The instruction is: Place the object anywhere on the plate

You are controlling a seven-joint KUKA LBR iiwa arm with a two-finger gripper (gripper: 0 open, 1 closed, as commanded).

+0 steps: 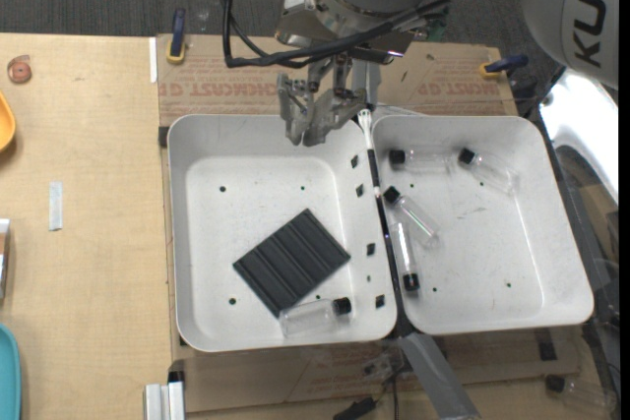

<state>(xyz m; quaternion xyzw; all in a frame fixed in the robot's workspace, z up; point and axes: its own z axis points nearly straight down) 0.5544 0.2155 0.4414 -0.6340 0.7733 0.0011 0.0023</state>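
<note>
Nearest us, a clear plastic vial with a black cap (315,314) lies in the left white bin (197,211), touching the lower corner of the dark ribbed rectangular plate (292,260) but mostly beside it. The gripper (315,118) hovers over the bin's far rim; we cannot tell its fingers' state. We judge placement unfinished.

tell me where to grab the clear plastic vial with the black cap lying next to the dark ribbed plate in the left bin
Grip the clear plastic vial with the black cap around mid-body, coming straight down. It lies flat, its long axis running roughly left-right, so close the fingers across its width. The dark ribbed plate sits close behind it, the left bin wall just in front.
</note>
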